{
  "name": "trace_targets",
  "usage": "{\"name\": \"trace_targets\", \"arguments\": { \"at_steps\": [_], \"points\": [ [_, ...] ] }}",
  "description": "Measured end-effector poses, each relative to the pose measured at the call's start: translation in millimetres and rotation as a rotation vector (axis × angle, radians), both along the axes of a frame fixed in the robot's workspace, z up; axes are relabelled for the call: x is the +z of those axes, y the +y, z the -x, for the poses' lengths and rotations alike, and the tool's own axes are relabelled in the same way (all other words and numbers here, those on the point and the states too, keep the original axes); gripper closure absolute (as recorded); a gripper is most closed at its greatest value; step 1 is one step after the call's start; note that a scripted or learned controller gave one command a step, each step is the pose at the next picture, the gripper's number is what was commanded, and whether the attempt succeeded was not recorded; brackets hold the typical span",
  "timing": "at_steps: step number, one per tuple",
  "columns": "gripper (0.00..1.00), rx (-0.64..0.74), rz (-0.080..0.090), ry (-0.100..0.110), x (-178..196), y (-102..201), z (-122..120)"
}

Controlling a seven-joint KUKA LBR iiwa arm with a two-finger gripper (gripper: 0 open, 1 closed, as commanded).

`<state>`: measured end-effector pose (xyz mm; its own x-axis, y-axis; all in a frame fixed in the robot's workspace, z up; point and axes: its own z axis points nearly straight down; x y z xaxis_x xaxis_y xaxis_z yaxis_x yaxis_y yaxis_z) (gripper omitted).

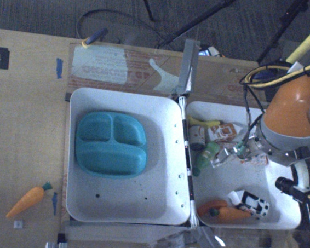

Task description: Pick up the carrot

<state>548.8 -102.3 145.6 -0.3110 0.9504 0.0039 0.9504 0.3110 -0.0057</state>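
Our claw (234, 153) hangs over the upper part of the right bin (283, 217), among small packets; whether it is apart or together we cannot tell. The carrot (229, 214) lies near that bin's lower edge, well apart from the claw, so we judge ourselves in the approach step. Next we need to travel toward the lower edge and descend. The left bin (80, 206) holds a teal plate (111, 143); another carrot (27, 201) lies on the desk (16, 133).
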Motion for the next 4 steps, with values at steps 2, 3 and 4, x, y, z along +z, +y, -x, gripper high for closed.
{"name": "trace_targets", "arguments": {
  "at_steps": [2, 3, 4],
  "points": [
    [0.00, 0.313, 0.001, -0.006, 153, -6, 26],
    [0.00, 0.531, -0.002, -0.002, 35, 64, 40],
    [0.00, 0.530, -0.002, -0.001, 35, 64, 40]
  ]
}}
